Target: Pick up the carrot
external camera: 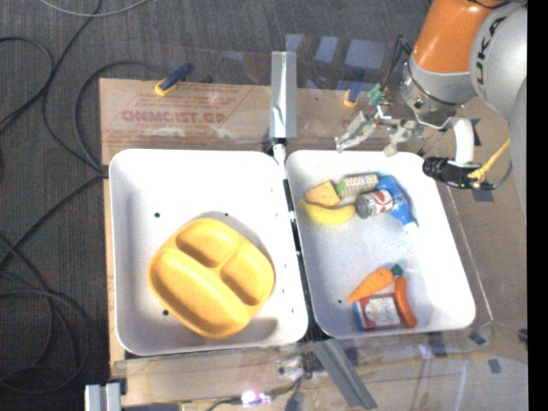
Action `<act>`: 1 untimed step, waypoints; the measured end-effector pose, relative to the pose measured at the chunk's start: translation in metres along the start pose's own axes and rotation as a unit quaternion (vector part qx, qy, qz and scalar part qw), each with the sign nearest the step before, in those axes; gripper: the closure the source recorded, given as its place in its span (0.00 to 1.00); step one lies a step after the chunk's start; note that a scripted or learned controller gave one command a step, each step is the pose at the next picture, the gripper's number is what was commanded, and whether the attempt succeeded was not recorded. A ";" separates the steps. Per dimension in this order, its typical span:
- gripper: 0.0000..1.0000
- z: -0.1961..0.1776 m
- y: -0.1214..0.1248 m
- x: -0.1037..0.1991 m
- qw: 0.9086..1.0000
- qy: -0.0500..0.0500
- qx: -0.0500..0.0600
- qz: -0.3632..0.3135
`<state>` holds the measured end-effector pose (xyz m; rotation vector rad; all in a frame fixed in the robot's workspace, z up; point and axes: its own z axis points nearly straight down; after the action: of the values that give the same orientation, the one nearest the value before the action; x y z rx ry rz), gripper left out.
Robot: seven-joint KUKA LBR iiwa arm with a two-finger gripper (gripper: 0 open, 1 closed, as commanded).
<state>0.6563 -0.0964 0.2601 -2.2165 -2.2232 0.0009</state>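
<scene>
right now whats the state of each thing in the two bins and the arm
carrot: lying flat in the right bin, not gripped
yellow plate: tilted in the left bin
soda can: on its side
banana: lying flat
blue bottle: lying down
gripper: fingers open, above the right bin's far edge, holding nothing

We see gripper upper right, fingers spread, nothing btwn, over rear rim of right bin | carrot lower right, by can | yellow tray in left bin
</scene>
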 end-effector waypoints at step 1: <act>0.00 0.169 -0.077 -0.024 1.000 0.000 -0.001 0.015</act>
<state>0.5795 -0.1204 0.0916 -2.2509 -2.1909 -0.0010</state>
